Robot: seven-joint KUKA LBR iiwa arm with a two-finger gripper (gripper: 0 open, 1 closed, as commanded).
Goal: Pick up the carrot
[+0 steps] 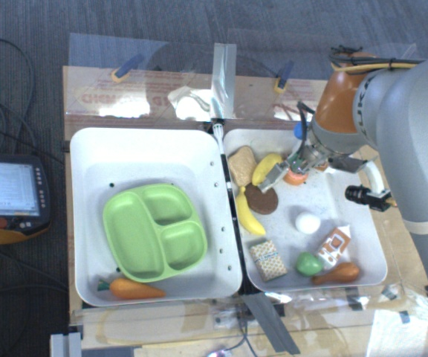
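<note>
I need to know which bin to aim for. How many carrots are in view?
1. The carrot lies in the left bin, at its near edge, just below the green tray. An orange item in the right bin's near corner might be another.

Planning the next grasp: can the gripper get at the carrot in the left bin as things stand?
Probably yes. The carrot lies uncovered at the left bin's near edge beside the green plate; the gripper is over the right bin.

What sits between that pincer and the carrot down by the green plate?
In the camera view, between the pincer and the carrot lie a brown cookie, a banana and the green plate.
</note>
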